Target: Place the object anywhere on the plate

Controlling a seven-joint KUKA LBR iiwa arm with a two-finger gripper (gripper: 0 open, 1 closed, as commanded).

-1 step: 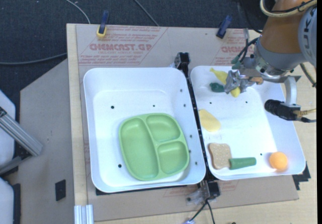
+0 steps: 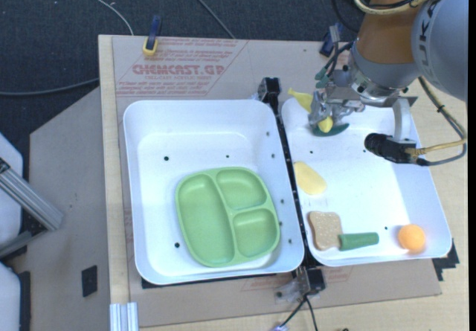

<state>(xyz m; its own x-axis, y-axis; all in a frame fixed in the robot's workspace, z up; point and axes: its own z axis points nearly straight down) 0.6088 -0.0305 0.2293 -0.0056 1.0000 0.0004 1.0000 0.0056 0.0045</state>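
Two white bins sat side by side on the table (image 2: pixel 119 173). The green plate (image 2: pixel 227 214) lay in the left bin (image 2: pixel 149 129), in the lower middle of the frame. In the right bin (image 2: pixel 387 188) lay a pale yellow piece (image 2: pixel 309 178), a slice of toast (image 2: pixel 324 229), a green stick (image 2: pixel 359 240) and an orange ball (image 2: pixel 411 238). The pincer (image 2: pixel 324 120) hung low at the upper right, its fingers closed around a small yellow thing (image 2: pixel 324 125) over something dark green (image 2: pixel 338 129). The grip looked shallow. If the yellow thing slipped while crossing the divider between the bins, it would likely drop short of the plate. The dark green thing might also be dragged along with it.
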